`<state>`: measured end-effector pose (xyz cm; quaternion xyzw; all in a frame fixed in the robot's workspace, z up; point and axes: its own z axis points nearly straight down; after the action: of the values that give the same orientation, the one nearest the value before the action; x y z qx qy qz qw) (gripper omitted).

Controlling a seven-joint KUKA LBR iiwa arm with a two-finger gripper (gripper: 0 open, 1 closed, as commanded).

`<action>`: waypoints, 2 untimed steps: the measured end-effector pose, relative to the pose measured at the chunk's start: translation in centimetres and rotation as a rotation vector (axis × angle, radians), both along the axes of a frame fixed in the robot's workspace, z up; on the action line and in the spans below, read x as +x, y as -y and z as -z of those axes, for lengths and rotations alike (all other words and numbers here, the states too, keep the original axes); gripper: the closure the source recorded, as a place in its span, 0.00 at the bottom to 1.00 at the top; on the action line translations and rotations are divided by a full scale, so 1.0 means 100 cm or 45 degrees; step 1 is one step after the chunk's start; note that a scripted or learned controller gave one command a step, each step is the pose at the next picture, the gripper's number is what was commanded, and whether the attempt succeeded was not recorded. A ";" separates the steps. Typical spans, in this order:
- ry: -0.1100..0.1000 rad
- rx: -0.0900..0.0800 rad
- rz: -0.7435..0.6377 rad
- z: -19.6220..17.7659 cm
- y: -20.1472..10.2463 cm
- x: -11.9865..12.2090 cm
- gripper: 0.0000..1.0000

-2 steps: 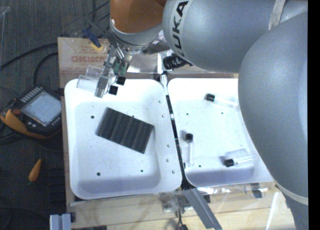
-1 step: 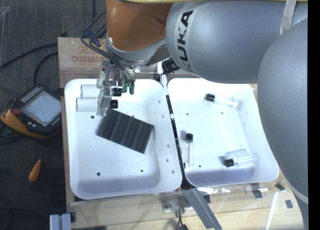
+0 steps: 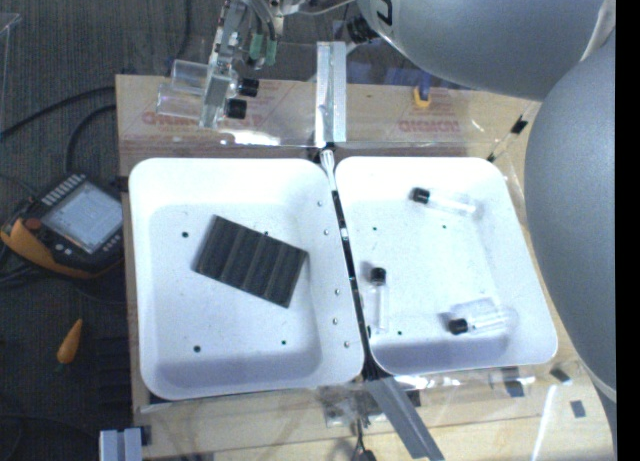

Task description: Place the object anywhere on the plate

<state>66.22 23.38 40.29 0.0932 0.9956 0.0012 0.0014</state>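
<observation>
The plate (image 3: 250, 260) is a dark ribbed rectangle lying at a slant in the left bin (image 3: 160, 199). My gripper (image 3: 226, 107) hangs high beyond the back rim of that bin, up and left of the plate. A small clear vial with a black cap (image 3: 237, 107) sits between its fingertips. Three more clear vials with black caps lie in the right bin (image 3: 520, 239): one at the back (image 3: 440, 201), one by the inner wall (image 3: 378, 294) and one at the front right (image 3: 478, 321).
A metal divider strip (image 3: 330, 99) stands on the bench behind the seam between the bins. A clear plastic piece (image 3: 186, 84) lies on the bench just left of the gripper. A handheld pendant (image 3: 75, 224) rests off the bench at left.
</observation>
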 end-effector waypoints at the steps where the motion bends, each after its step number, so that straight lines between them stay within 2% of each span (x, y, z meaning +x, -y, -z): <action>1: -0.003 -0.003 -0.104 0.059 0.001 -0.082 1.00; 2: 0.002 -0.002 -0.788 -0.032 0.001 -0.062 1.00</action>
<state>59.99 23.31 43.46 -0.2144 0.9767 0.0010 0.0018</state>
